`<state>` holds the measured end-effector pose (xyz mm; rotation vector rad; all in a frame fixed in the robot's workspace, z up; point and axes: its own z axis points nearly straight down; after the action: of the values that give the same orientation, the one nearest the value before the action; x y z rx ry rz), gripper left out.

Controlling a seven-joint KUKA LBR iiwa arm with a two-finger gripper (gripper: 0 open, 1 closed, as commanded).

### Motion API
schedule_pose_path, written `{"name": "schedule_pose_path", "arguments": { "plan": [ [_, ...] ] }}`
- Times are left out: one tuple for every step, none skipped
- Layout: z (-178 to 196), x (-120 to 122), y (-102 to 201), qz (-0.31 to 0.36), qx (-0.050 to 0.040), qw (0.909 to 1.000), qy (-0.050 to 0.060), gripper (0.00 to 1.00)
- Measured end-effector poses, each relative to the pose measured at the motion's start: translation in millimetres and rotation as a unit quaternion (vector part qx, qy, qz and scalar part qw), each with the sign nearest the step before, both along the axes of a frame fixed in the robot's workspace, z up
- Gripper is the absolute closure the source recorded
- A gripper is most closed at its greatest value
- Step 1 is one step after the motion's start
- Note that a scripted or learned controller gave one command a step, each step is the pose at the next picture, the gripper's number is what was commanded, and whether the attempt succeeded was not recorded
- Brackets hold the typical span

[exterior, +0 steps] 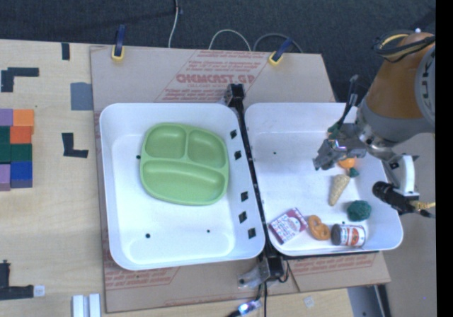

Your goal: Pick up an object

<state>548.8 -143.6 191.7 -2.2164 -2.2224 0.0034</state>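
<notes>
In the right bin (283, 121), I log the gripper (333, 155) low beside a small orange piece (347, 163); jaws' state unreadable, nothing visibly lifted, pick outstanding.

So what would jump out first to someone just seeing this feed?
The green divided plate lying in the left bin. Then the arm's gripper low over the right bin, beside a small orange item, with a cone, a can and a packet near the front.
</notes>
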Motion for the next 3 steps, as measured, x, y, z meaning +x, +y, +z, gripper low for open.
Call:
{"name": "schedule_pose_path", "arguments": {
  "plan": [
    [27,1,0,0.0,0.0,1.0,0.001,1.0],
    [33,-7,59,0.002,0.0011,1.0,0.002,1.0],
    [24,-13,102,0.001,0.0001,1.0,0.003,1.0]
  ]
}}
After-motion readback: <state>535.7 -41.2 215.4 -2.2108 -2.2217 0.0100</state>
